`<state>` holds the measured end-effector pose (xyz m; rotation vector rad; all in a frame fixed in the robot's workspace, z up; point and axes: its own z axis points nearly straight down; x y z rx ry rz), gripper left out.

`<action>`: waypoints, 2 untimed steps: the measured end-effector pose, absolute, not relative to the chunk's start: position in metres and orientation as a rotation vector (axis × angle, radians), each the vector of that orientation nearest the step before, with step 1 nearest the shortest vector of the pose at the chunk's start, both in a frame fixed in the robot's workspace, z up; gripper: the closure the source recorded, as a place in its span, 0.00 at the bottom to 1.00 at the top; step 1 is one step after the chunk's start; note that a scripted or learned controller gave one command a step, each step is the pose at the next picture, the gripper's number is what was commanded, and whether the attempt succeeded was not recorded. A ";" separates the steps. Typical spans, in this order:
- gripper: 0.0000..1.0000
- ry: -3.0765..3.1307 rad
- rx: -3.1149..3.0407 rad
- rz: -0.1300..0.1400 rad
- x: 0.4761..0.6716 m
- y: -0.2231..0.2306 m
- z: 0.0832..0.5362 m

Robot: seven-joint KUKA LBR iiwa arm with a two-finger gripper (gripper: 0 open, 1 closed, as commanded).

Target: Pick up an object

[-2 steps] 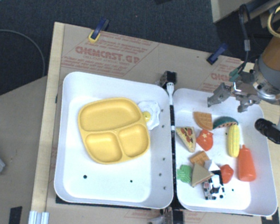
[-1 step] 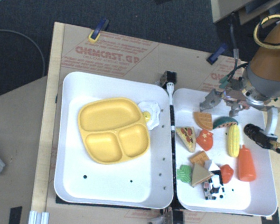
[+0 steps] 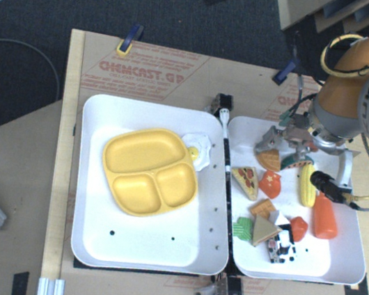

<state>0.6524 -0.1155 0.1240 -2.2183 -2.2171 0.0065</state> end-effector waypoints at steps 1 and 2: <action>0.00 -2.218 -2.218 0.005 0.652 -0.114 0.082; 1.00 -2.221 -2.221 0.001 0.653 -0.115 0.096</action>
